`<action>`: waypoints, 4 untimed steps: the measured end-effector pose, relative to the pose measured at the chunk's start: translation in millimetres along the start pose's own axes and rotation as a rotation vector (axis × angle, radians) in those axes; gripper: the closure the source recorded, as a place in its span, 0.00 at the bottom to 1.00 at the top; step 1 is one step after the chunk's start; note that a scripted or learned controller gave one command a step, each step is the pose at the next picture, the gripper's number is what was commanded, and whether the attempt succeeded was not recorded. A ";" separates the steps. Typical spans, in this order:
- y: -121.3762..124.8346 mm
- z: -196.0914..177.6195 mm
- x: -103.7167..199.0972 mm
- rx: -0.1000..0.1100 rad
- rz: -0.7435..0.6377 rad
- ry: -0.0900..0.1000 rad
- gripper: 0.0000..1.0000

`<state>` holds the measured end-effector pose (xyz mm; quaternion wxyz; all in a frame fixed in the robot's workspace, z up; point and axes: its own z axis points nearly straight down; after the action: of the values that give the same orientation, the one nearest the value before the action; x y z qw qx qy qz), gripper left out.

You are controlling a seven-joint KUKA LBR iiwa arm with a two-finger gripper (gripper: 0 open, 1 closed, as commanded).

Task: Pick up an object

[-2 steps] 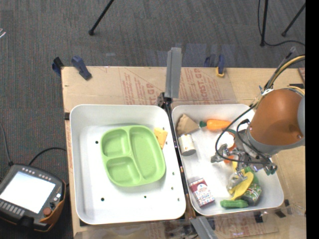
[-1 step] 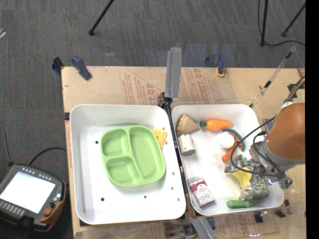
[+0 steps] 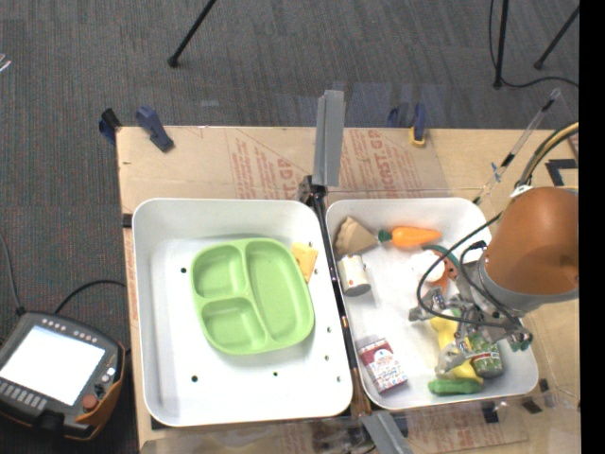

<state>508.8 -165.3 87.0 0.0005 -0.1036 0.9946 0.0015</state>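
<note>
The arm reaches in from the right and its gripper (image 3: 470, 334) hangs low over the lower right corner of the right bin (image 3: 416, 208), right above a small heap of toy food: a yellow piece (image 3: 444, 332), a green pepper-like piece (image 3: 452, 385) and a greenish printed packet (image 3: 484, 361). The metal parts and cables of the wrist cover the tips, so whether the fingers are spread or closed, and whether they have anything between them, cannot be told from here. The likeliest target is the yellow piece, which lies touching the packet and just above the green piece. It looks like smooth moulded plastic, probably light, stiff and somewhat slippery, so a hold across its narrow middle seems safer than at a rounded end, where it could squirt out. The crowding is a risk: closing there may catch the packet or push the green piece against the bin wall. Elsewhere in the same bin lie an orange carrot (image 3: 413, 237) near the top, a tan wedge (image 3: 354, 237) and a small white can (image 3: 354, 275) by the left wall, and a red and white carton (image 3: 383, 364) lower down, all apart from the gripper. The left bin (image 3: 156, 348) holds a green divided plate (image 3: 251, 294) with a yellow cheese-like slice (image 3: 304, 259) at its upper right edge.
</note>
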 end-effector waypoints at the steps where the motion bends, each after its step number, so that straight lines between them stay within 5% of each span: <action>1: 1.7 -9.5 -1.6 0.000 -0.006 -0.001 1.00; 2: 1.9 -9.0 -1.4 -0.001 -0.006 0.000 0.00; 3: 3.0 0.3 11.6 0.000 0.055 0.002 0.00; 4: 5.0 -9.1 9.7 -0.001 0.048 0.001 1.00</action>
<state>498.2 -162.4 96.2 -0.0002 -0.0796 0.9968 0.0020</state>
